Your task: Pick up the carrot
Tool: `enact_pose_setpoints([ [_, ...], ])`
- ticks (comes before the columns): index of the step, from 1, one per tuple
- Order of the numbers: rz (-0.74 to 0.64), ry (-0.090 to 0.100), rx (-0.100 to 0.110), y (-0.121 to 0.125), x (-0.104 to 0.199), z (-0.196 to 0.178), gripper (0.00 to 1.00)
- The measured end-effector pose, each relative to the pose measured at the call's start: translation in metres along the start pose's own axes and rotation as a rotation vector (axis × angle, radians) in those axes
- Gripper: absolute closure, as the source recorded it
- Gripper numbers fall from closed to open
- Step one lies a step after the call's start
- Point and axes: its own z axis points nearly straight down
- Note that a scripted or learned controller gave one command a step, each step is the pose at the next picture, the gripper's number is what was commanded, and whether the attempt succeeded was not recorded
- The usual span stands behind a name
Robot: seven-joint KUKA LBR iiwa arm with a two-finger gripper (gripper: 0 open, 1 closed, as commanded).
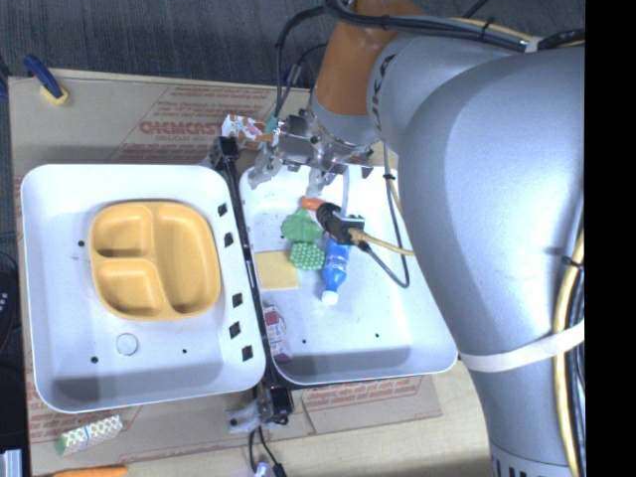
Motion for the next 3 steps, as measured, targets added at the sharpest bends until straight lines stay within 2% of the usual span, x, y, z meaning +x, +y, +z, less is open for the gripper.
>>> enact_pose_setpoints([
  [1,-0.17,-0.001,-0.004,-0.005,0.026,-0.149,0.0],
  [2,-0.435,0.0,-0.001,-0.009,0.046,-0.103,0.0],
  [3,-0.44,-0.001,0.001,-0.009,0.047,-0.113,1.0],
])
